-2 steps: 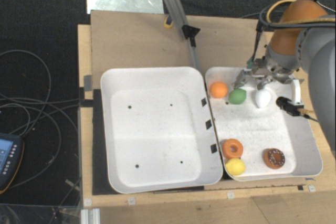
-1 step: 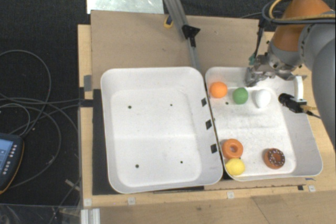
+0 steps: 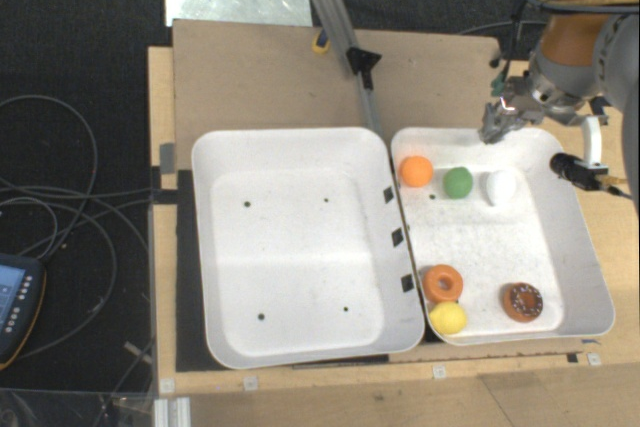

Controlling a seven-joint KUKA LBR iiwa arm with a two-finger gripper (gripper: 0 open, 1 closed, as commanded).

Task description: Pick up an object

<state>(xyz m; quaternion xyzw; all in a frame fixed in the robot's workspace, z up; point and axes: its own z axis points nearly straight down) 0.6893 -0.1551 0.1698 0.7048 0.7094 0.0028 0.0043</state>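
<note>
Over right bin (image 3: 560, 245) far edge: gripper (image 3: 497, 127), finger state unclear. White ball (image 3: 499, 186) nearest; green ball (image 3: 458, 182), orange ball (image 3: 416, 171) alongside; bin centre open.

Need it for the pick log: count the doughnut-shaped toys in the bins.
2, both in the right bin: an orange ring near its front left, above the yellow ball, and a brown doughnut near the front right.

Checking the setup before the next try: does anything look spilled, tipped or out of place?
Nothing stands out. All six small objects sit inside the right bin; the left bin lies flat beside it. The gripper hovers by the right bin's far edge.
</note>
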